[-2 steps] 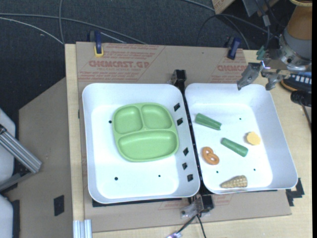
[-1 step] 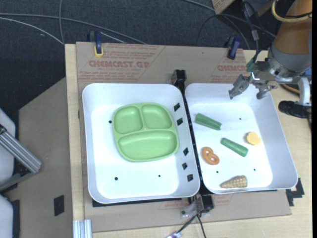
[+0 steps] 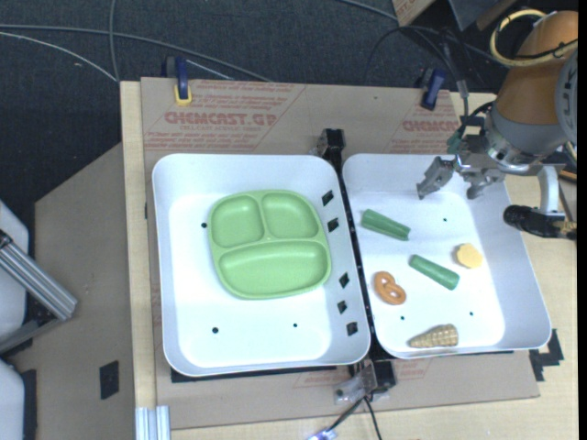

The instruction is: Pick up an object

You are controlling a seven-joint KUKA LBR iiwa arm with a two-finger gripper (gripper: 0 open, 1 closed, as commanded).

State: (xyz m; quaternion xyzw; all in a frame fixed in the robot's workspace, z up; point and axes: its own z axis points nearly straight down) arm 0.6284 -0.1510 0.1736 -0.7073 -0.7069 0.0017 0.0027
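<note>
The arm [image 3: 537, 71] reaches in from the right, its orange band above a grey wrist, and the gripper [image 3: 456, 182] hangs over the far part of the right bin [image 3: 518, 287]. Its two fingers [image 3: 433, 180] are spread apart with nothing between them; white bin floor shows in the gap. Five small things lie in this bin, all nearer the camera than the gripper. A green cylinder [image 3: 384, 225] lies closest to it, by the bin's left wall. A second green cylinder [image 3: 433, 271] lies toward the middle, tilted the same way, with a yellow piece [image 3: 469, 257] just beside its right end. An orange pretzel [image 3: 389, 289] lies left of that cylinder, near the wall between the bins. A tan corn cob [image 3: 433, 338] lies on its side at the near edge. The left bin [image 3: 183, 328] holds a green divided plate [image 3: 269, 243] with three compartments, set toward its far half. Both bins sit on a brown board [image 3: 275, 108] held by blue clamps [image 3: 182, 78] at the far edge.
</note>
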